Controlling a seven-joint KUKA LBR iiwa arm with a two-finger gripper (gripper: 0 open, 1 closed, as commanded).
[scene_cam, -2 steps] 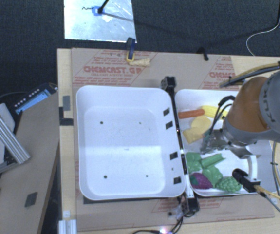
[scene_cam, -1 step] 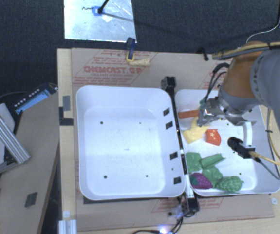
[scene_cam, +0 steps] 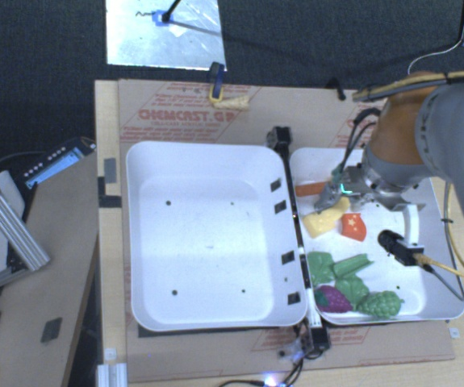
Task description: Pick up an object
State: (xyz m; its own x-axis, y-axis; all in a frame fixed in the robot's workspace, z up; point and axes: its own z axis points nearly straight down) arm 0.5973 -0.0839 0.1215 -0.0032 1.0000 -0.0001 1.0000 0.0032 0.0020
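My gripper (scene_cam: 328, 199) is down inside the right bin (scene_cam: 437, 290), right over the upper end of a pale yellow wedge (scene_cam: 323, 220). A red piece (scene_cam: 353, 227) lies just to the right of the wedge. An orange stick (scene_cam: 311, 189) lies near the bin's left wall, above the wedge. At the bin's front lie a green leafy piece (scene_cam: 336, 266), a purple piece (scene_cam: 334, 299) and a green bumpy piece (scene_cam: 380, 303).
The left bin (scene_cam: 155, 168) sits beside the right one, with black clips (scene_cam: 282, 208) along the shared wall. The arm (scene_cam: 425, 131) reaches in from the right over the right bin's back half. A yellow and blue clamp (scene_cam: 219, 91) sits behind the bins.
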